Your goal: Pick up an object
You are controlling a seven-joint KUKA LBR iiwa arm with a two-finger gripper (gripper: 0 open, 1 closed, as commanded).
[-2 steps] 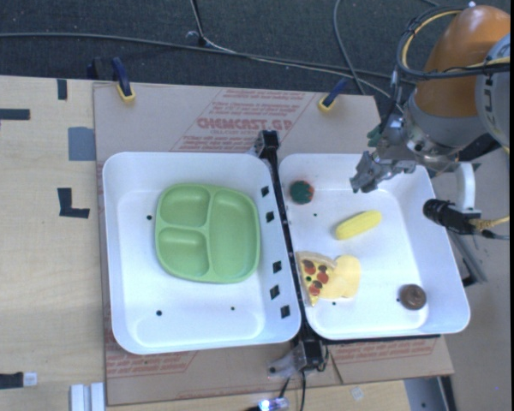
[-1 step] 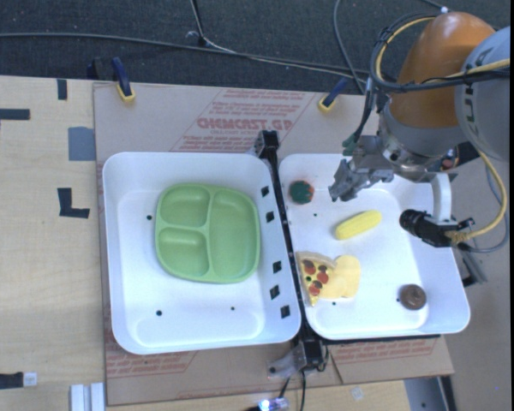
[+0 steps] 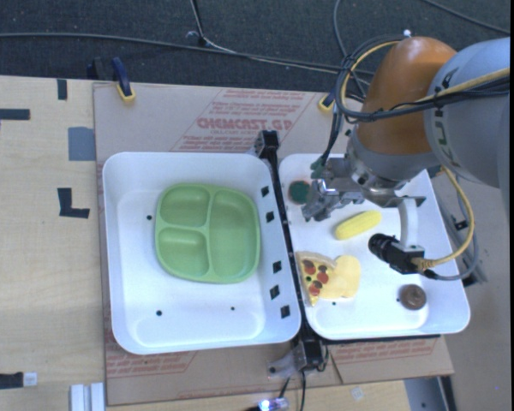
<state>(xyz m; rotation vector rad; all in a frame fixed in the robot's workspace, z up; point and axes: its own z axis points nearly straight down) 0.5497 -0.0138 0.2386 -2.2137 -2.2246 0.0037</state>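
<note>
The right bin (image 3: 445, 319) holds a yellow corn cob (image 3: 357, 224), a pizza slice toy (image 3: 325, 277), a small brown round piece (image 3: 412, 296) and a dark green object (image 3: 299, 192) by its left wall. My gripper (image 3: 320, 199) hangs low over the bin's upper left part, between the green object and the corn, just left of the corn's end. Nothing shows held in it.
A green divided plate (image 3: 208, 232) lies in the left bin (image 3: 128, 315). Black clips line the divider (image 3: 277, 229) between the bins. A black plug on a yellow cable (image 3: 394, 253) hangs over the right bin, beside the corn.
</note>
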